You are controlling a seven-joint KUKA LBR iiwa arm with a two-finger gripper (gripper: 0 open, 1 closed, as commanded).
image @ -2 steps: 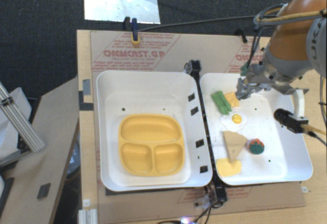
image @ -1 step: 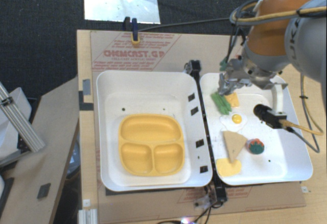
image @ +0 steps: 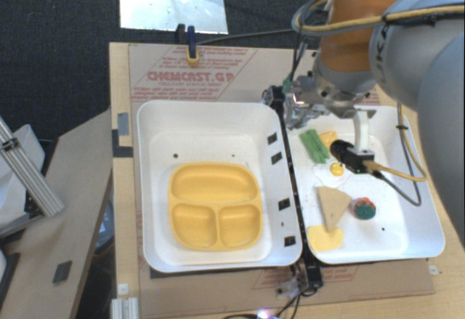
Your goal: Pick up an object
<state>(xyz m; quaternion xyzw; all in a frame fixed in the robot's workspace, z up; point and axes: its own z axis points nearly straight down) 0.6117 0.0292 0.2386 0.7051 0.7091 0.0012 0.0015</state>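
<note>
Gripper (image: 296,115) hangs over the top-left corner of the right bin (image: 410,241), and honestly I can't tell whether its jaws are spread or pressed together, since the wrist hides them. The closest candidate is the green piece (image: 314,144), lying flat just below it, near the wall between the 2 bins. It looks like light plastic toy food, stiff and probably a bit slick, so I'd pinch it across its narrow width around the middle. The tan wedge (image: 332,206) and the red and green ball (image: 364,208) sit nearer the front of the same bin, and the ball would likely roll. The left bin (image: 156,187) has a yellow divided tray (image: 215,206). The only writing I can read is red "CHEMCAST" on the cardboard (image: 240,67) under the bins. The smaller line beneath it is too blurry.
</note>
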